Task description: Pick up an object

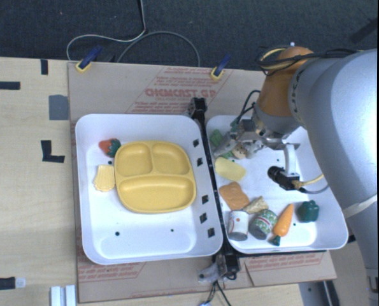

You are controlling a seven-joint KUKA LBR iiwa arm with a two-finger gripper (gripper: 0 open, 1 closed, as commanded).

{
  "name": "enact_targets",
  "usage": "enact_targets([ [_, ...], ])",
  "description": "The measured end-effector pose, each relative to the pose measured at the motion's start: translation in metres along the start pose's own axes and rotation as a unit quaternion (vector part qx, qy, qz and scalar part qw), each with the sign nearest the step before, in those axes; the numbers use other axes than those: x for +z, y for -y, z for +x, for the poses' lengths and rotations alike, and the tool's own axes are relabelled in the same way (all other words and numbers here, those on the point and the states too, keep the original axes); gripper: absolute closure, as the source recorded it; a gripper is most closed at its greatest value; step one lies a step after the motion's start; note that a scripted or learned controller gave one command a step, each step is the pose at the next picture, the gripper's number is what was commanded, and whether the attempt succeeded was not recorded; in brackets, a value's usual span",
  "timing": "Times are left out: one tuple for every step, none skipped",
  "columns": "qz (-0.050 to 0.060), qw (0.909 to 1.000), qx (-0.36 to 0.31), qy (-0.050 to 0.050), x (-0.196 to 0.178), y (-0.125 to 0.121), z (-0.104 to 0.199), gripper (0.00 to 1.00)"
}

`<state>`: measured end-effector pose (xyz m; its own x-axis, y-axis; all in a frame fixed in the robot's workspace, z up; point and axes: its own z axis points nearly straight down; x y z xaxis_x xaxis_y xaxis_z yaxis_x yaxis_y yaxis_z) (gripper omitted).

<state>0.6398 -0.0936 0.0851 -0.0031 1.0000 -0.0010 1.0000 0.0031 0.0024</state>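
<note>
We see the gripper low over the right bin's far-left corner among small items, a pale yellow piece just beside it; we cannot tell its grip

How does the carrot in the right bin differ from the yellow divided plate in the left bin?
The carrot is orange, slim and tapered; the yellow divided plate is broad with three compartments. The carrot lies crowded among other items, touching a can; the plate takes up much of its bin. Both lie flat.
</note>
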Motion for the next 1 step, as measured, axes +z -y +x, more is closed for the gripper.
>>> enact_targets([
  [0.002, 1.0, 0.0, 0.0, -0.0003, -0.02, 0.0002, 0.0],
])
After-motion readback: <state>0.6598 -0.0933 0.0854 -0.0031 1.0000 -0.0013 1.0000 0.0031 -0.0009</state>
